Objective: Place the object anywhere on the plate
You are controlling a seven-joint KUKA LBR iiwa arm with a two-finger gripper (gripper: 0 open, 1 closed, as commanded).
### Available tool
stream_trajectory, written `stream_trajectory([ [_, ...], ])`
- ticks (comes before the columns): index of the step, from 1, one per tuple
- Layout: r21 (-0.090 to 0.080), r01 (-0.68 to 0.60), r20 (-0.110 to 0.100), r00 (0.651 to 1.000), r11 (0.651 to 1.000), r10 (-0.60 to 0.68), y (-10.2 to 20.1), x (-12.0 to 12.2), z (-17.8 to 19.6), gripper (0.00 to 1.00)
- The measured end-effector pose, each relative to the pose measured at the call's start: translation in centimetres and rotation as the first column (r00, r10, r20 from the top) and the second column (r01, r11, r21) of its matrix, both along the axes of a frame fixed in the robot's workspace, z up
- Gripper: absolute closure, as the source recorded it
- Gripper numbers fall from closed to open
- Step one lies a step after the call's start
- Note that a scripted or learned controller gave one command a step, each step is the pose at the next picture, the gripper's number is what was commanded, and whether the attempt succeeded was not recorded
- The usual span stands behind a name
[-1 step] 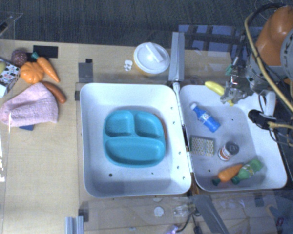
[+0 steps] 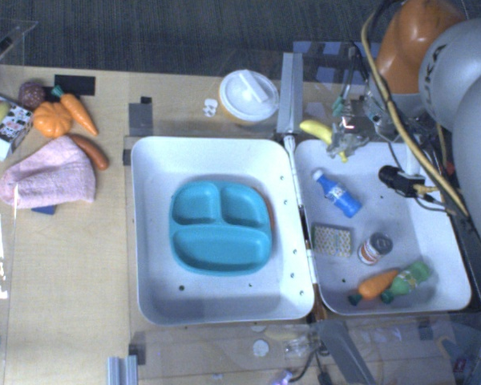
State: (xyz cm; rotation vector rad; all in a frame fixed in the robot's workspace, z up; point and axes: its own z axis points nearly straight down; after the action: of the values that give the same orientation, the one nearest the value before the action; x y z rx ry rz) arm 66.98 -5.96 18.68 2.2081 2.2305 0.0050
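Banana (image 2: 315,130) just left of pincer (image 2: 346,144), blue plate (image 2: 221,225) well apart

Pale wooden bench (image 2: 64,279) under bright light, dark carpeted floor (image 2: 184,14) behind

No legible txt anywhere; print on can (image 2: 374,248) too blurry.

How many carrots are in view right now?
2. One carrot lies near the front of the right bin; another carrot lies on the bench left of the bins, beside the small pumpkin. The arm may hide more.
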Motion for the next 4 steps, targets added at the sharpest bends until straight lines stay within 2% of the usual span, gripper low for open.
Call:
stream_trajectory([
  [1,0.002,0.115,-0.001,0.993,0.993,-0.115,9.9,0.0,-0.1,1.00],
  [2,0.001,0.116,0.000,0.993,0.993,-0.116,9.8,0.0,-0.1,0.00],
  [3,0.002,0.110,0.004,0.994,0.994,-0.110,10.0,0.1,1.1,1.00],
  [4,0.000,-0.226,-0.002,0.974,0.974,0.226,12.6,-3.7,0.1,1.00],
])
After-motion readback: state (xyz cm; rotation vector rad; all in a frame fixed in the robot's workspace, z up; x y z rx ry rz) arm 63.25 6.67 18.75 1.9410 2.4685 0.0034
